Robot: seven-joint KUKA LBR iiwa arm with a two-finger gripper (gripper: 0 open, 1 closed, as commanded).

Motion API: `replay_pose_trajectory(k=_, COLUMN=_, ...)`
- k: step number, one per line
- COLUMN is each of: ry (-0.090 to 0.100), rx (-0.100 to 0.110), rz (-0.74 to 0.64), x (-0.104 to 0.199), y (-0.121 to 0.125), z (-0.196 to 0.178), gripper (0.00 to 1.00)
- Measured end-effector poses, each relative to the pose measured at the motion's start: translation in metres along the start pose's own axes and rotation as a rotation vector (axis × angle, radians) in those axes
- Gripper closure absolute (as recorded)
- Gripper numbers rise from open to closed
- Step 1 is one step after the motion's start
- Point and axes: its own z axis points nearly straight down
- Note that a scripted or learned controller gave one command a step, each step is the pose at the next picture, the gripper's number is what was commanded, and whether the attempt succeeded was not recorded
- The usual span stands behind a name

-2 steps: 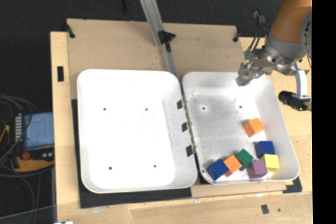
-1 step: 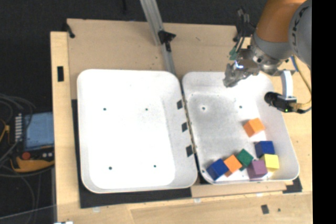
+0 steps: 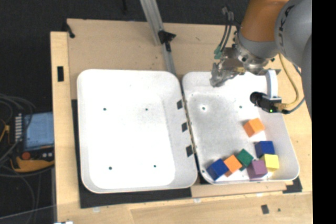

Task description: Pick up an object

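Overhead, hand [image 3: 219,77] above right bin [image 3: 220,113]

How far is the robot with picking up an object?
Nothing looks picked up yet. The gripper is above the far edge of the right bin, with no block between its fingers. The blocks, such as the orange block, lie at the near corner, untouched.

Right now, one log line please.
hand: above right bin far edge | holding: nothing seen | blocks: near corner | left bin

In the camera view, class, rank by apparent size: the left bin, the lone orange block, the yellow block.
1. Left bin, by far largest.
2. Orange block and yellow block: look alike, unranked.
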Motion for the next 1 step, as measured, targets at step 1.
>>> replay_pose_trajectory(k=1, ry=0.000, rx=0.004, rz=0.001, x=0.0508, y=0.0040, z=0.0092, gripper=1.00)
